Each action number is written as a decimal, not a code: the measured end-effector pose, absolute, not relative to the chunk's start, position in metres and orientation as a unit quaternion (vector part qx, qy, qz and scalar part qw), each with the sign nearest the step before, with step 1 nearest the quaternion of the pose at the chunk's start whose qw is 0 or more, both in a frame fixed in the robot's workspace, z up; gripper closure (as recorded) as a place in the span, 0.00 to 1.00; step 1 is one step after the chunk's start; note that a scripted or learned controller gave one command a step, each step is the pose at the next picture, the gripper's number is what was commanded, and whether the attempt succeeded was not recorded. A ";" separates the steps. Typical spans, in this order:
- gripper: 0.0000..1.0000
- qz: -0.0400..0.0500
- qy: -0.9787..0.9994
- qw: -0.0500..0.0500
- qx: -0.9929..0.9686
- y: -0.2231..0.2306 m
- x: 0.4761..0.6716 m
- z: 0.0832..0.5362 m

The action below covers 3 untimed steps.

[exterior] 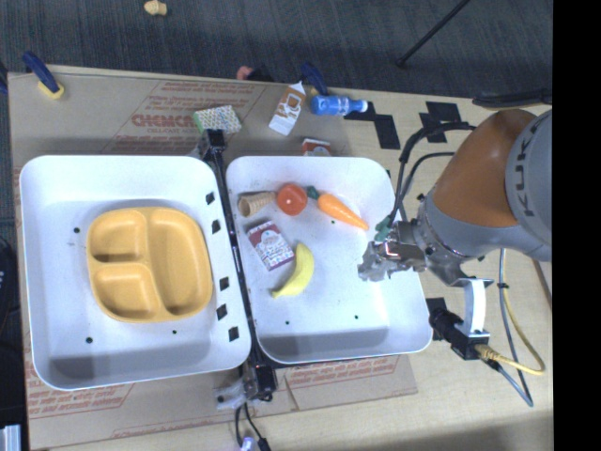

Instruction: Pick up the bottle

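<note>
Camera view: blue bottle lies on its side outside the bins, upper centre, beyond the right bin. Gripper hovers over that bin's right side, well apart; its jaw state I cannot tell.

This looks like a robotics lab or test cell, not a home or shop. The surface is covered with flattened printed cardboard, held at the edges by blue clamps. Two shallow white bins sit side by side on it, joined by a black divider strip. Black tape marks are stuck on the surface near the far edge. A grey industrial arm with an orange band reaches in from the right, trailing loose cables, one of them yellow. The things in the bins are toys: a plastic banana, a carrot, a tomato and a yellow divided tray. Beyond the surface lies dark carpet.
</note>
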State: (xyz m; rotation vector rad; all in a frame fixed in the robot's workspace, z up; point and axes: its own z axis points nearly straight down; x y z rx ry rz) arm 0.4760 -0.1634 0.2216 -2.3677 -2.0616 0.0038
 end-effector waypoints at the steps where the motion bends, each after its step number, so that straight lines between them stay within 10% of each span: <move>1: 1.00 0.001 -0.809 0.002 -0.588 -0.162 0.476 0.203; 3: 1.00 0.001 -0.918 0.003 -0.398 0.029 0.476 0.191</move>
